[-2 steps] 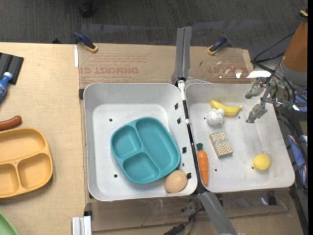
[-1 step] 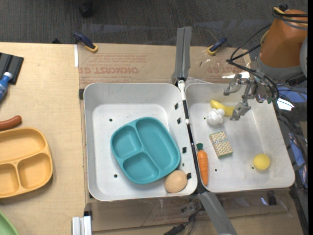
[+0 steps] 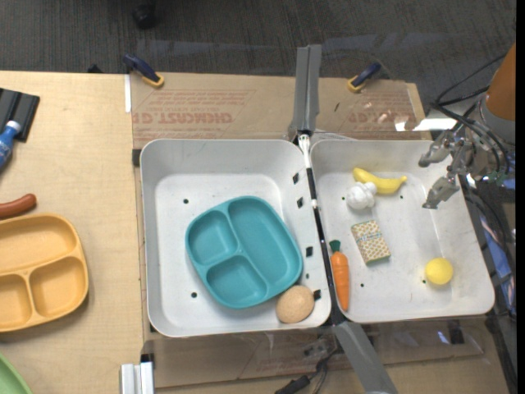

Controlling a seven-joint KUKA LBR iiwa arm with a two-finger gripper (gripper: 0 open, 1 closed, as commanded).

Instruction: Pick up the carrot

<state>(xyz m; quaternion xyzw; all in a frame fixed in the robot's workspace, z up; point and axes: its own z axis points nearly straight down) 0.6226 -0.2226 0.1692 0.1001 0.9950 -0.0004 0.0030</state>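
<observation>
The carrot [image 3: 340,279] lies along the left wall of the right bin [image 3: 484,302], near its front-left corner, leaf end pointing away. A yellow ball [image 3: 439,272] sits toward the front-right corner. Farther back, above the bin's right edge, the gripper [image 3: 441,173] hangs with fingers apart, clamped on nothing, well apart from the carrot

Both bins [image 3: 164,220] are plain white. The left one has a teal plate [image 3: 243,251] and a tan egg [image 3: 294,305]. In the right one: orange carrot [image 3: 340,281] with a green top, yellow banana [image 3: 380,180], yellow ball [image 3: 439,272], white garlic [image 3: 359,196], and a beige sponge [image 3: 371,242] with a speckled pattern. There's an orange tray [image 3: 37,273] on the pale wood bench [image 3: 74,146].
</observation>
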